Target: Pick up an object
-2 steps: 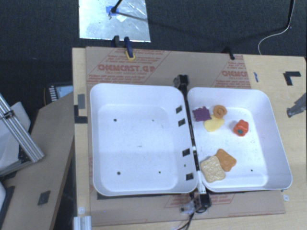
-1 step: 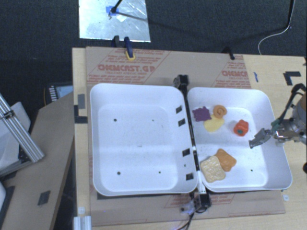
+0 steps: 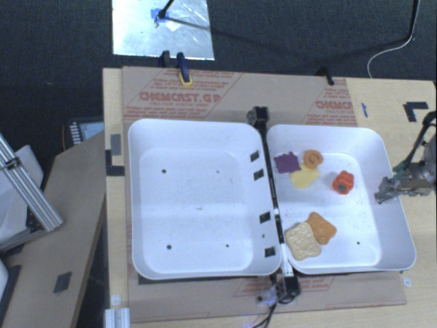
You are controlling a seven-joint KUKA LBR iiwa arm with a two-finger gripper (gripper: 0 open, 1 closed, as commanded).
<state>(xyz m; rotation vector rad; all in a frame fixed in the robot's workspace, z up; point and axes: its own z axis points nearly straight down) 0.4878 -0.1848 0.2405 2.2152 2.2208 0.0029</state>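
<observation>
Here, in the camera view, the gripper (image 3: 384, 191) sits at the right bin's (image 3: 382, 251) right rim; whether it is open, I cannot tell. A red-orange toy (image 3: 343, 182) lies just left, inside that bin.

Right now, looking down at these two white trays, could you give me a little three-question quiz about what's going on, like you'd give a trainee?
1. True or false: all the small items lie in the right bin, none in the left bin.
2. Which item lies nearest the claw?
A. the purple piece
B. the red-orange piece
C. the pale waffle-like piece
3. Fill in: the yellow piece lies just below the round ______ piece.

Key
1. True.
2. B. It lies just left of the claw, which sits at the right bin's right rim.
3. Orange.
</observation>
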